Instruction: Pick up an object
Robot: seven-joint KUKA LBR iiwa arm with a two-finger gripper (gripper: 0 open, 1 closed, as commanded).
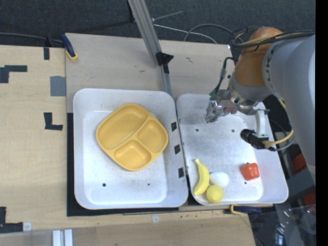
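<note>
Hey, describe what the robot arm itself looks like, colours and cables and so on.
The arm has a thick, rounded grey shell with a glossy orange band above the wrist. Thin dark cables loop around that band. The end effector is a small metallic grey assembly.

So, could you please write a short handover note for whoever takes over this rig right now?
Pincer: over the far part of the right bin, nothing visible between its fingers; open or shut is unclear.
Right bin, near edge: banana, white egg-like object and yellow ball bunched together; small red block apart, toward the arm's side.
Left bin: yellow divided plate.
Done: nothing picked up yet.
Left: choose an object, descend, grasp, lift.
</note>
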